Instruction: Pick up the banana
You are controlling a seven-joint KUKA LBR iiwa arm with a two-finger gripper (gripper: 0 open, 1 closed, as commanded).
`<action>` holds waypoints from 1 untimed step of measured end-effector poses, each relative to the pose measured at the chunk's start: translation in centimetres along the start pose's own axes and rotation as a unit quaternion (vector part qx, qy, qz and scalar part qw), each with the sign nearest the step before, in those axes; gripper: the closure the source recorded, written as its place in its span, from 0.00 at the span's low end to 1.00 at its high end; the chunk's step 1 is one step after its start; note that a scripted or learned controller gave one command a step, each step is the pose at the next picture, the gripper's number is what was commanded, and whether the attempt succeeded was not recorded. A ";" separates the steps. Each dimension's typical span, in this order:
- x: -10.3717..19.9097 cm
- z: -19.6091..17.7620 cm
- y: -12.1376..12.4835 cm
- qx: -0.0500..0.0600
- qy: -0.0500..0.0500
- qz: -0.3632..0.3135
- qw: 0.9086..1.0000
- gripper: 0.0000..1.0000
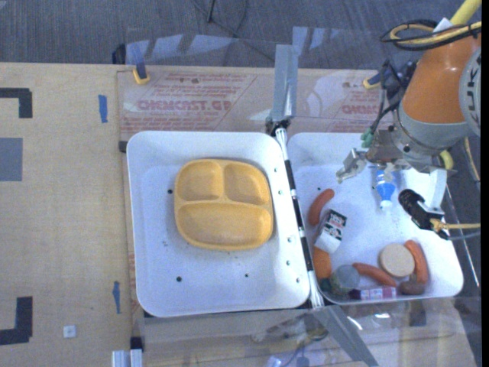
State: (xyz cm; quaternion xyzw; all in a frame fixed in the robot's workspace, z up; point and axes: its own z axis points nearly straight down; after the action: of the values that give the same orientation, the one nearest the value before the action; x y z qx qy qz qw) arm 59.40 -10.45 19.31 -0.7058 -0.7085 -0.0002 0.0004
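Observation:
My gripper point(357, 161) hangs over the far part of the right bin point(451, 281), under the grey wrist with its orange band. A small blue-and-white bottle point(384, 190) lies just in front of it, to its right. A red sausage point(320, 206) lies on the bin floor in front of the gripper, to its left. From above, nothing can be seen gripped.
The left bin point(153, 281) holds a yellow divided plate point(224, 204). In the right bin's near part lie a small black-and-white box point(331, 231), an orange piece point(322, 264), a carrot point(374, 273), a round tan disc point(397, 260), another sausage point(419, 257) and a pink marker point(376, 292).

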 end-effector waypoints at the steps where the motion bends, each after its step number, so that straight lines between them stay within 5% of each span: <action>1: -5.6 5.4 1.5 -0.001 0.000 -0.079 0.997 0.00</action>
State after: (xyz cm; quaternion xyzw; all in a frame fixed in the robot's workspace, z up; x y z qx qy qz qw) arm 60.89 -16.08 13.90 -0.6474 -0.7622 -0.0004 -0.0004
